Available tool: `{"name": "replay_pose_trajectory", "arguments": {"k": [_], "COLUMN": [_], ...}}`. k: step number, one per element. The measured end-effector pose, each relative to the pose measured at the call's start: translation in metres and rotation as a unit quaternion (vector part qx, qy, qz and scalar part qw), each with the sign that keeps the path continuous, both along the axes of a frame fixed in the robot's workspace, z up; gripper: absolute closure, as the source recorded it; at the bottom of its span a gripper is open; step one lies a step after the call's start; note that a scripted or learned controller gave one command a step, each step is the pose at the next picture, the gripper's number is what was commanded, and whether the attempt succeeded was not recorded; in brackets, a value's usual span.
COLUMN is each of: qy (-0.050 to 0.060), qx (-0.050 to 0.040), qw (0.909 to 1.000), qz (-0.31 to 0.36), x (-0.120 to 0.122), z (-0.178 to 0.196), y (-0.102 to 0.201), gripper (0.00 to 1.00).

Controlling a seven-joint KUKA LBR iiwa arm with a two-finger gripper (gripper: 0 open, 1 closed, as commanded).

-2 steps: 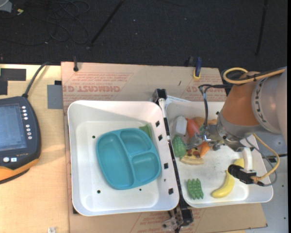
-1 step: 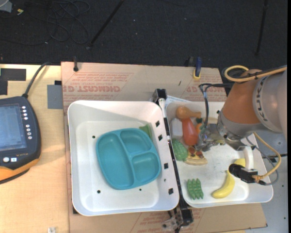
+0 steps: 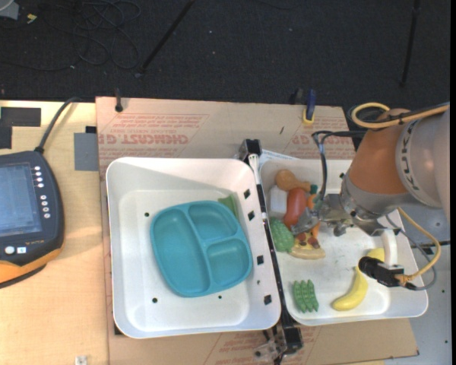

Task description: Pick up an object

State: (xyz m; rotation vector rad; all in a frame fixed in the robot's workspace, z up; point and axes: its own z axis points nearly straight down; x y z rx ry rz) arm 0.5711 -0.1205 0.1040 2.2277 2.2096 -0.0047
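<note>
Near edge of the tabletop (image 3: 175, 124), right bin (image 3: 410, 306): a yellow toy banana (image 3: 352, 293) lies at the front, with a green ridged toy (image 3: 305, 296) just to its left; behind these, a flat slice-shaped toy (image 3: 307, 248) with coloured toppings rests on the bin floor, a green leafy toy (image 3: 281, 236) touching its left side against the dividing wall; farther back, a red toy (image 3: 295, 203) stands beside an orange-tan one (image 3: 287, 179) near the far wall. Gripper (image 3: 317, 220): low over the middle of the right bin, just above the slice-shaped toy and beside the red toy; whether it is released or clenched cannot be told, and nothing is seen grasped. Arm (image 3: 418, 162): grey body with orange band, entering from the right over the bin's far right corner; cables loop around it. Left bin (image 3: 137, 192): a teal compartment tray (image 3: 201, 247) lies flat at the centre, a green object (image 3: 229, 202) showing at its far right corner. Left margin: a dark-screened handheld control unit (image 3: 19, 207) rests beside the cardboard sheet under the bins.
</note>
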Motion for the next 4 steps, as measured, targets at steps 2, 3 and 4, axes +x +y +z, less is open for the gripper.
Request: {"name": "replay_pose_trajectory", "arguments": {"k": [2, 3, 4], "qy": [0.005, 0.006, 0.002], "qx": [0.0031, 0.0021, 0.0024], "qw": [1.0000, 1.0000, 1.0000], "qz": [0.006, 0.006, 0.004], "x": [0.070, 0.070, 0.072], "z": [-0.007, -0.007, -0.017], "y": [-0.005, -0.005, -0.019], "gripper": [1.00, 0.00, 0.00]}}
